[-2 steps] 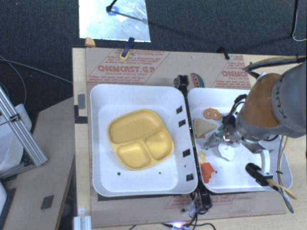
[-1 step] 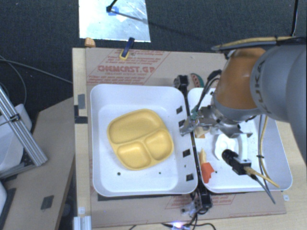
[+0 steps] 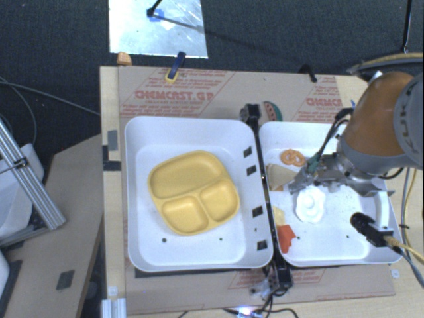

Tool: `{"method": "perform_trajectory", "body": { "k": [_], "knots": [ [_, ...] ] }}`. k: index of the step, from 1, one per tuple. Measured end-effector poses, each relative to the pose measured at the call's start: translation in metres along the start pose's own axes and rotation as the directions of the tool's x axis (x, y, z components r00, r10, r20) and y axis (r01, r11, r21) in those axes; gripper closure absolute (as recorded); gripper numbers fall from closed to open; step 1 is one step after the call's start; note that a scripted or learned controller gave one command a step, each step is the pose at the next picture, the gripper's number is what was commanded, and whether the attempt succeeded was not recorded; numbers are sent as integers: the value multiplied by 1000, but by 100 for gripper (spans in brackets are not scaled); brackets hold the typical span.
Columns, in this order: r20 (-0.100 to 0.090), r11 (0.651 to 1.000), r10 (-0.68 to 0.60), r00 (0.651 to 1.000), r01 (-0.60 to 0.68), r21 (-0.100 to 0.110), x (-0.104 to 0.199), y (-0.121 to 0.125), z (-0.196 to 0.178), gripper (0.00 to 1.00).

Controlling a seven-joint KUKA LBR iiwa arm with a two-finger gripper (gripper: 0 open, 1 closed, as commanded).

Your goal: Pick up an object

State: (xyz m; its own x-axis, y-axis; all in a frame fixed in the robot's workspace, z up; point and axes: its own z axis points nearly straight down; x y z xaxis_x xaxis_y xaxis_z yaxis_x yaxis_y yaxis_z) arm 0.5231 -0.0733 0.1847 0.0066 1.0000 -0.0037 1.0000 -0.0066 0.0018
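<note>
The arm's tool (image 3: 311,177) hung low in the right bin (image 3: 331,247), just above a white object (image 3: 310,206) at the bin's centre; whether it was spread or pressed together could not be told. A pretzel (image 3: 292,157) lay at 11 o'clock, a red piece (image 3: 285,238) at 7 o'clock. A yellow divided tray (image 3: 193,191) filled the left bin (image 3: 192,128).

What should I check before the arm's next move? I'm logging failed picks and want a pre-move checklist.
1. End effector sits over the right bin: ok.
2. A target is close: white object lies just beneath it: ok.
3. Grip state, open or shut: cannot tell.
4. Anything held between its fingers: cannot tell.
5. Neighbours apart from the target: pretzel-shaped piece and red piece lie apart from it: ok.
6. Yellow divided tray rests in the left bin, out of the path: ok.
</note>
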Motion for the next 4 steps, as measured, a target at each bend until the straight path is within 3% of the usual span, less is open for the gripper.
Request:
{"method": "perform_trajectory", "body": {
  "k": [1,2,3,4],
  "knots": [
    [-3,1000,0,1000,0,6,-64,-22,105,0],
    [-1,1000,-6,1000,6,-3,-98,7,100,0],
    [-3,1000,-3,1000,3,2,-136,-38,100,0],
    [-4,1000,-8,1000,8,-3,-133,-34,89,100]
  ]
}}
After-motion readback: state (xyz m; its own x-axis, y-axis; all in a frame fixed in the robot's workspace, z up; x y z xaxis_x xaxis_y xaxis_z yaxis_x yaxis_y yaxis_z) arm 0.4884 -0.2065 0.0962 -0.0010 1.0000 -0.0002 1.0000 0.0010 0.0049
